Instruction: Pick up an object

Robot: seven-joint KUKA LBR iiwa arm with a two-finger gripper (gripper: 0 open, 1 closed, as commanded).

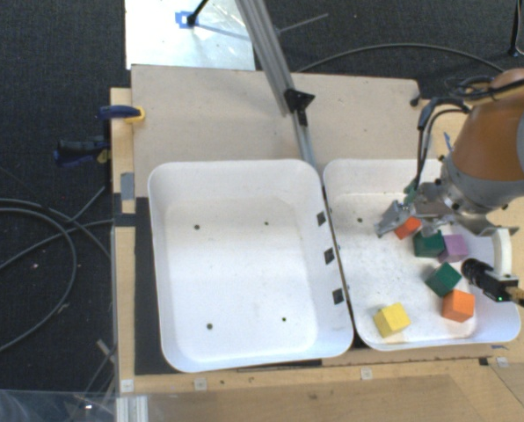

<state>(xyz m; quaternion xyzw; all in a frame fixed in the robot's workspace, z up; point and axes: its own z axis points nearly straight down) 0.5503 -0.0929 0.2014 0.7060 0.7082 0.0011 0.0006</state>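
Arm (pixel 499 139) reaches in from the right, over the right bin (pixel 367 192). Gripper (pixel 401 221) is low, at a red-orange block (pixel 408 229); block sits right at the fingertips, can't tell if it's clamped or if the jaws are wide or narrow. Just beside it: dark green block (pixel 427 245) touching a purple one (pixel 455 247). Nearer the front: green (pixel 443 280), orange (pixel 458 306), yellow (pixel 391 320). Left bin (pixel 170 183) alongside.
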